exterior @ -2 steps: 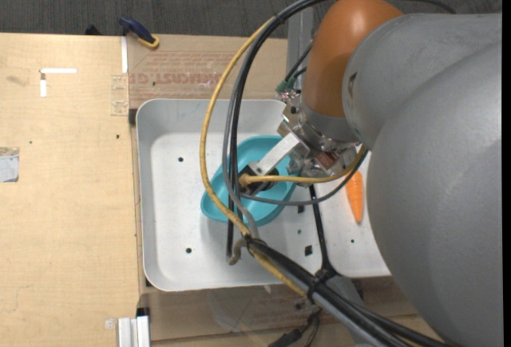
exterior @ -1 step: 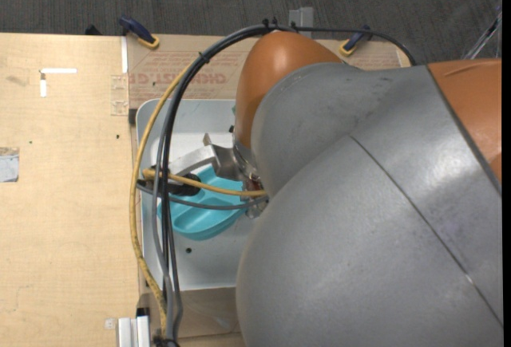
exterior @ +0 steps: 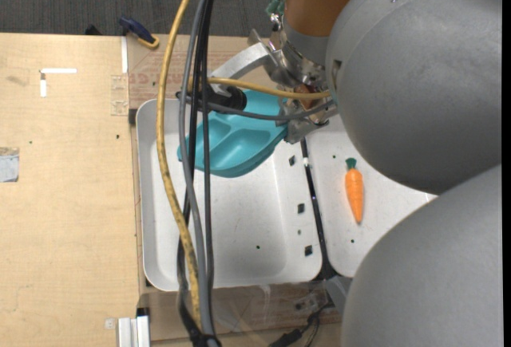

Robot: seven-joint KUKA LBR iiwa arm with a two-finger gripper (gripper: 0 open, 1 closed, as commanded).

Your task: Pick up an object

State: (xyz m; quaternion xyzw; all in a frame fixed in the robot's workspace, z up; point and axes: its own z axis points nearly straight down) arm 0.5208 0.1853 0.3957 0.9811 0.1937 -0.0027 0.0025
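Note:
A teal plastic dish (exterior: pixel 236 142) hangs tilted over the back of the left bin (exterior: pixel 239 258). Its right rim runs in between the fingers of my gripper (exterior: pixel 292 124), which is shut on that rim, just above the divider between the two bins. The grey arm with its orange band fills the upper right and hides the back of the right bin. A small orange carrot (exterior: pixel 354 191) with a green top lies on the floor of the right bin (exterior: pixel 335 254), to the right of and below the gripper.
A bundle of black and yellow cables (exterior: pixel 194 178) hangs close to the camera across the left bin and part of the dish. A bare wooden bench top (exterior: pixel 64 178) lies to the left of the bins.

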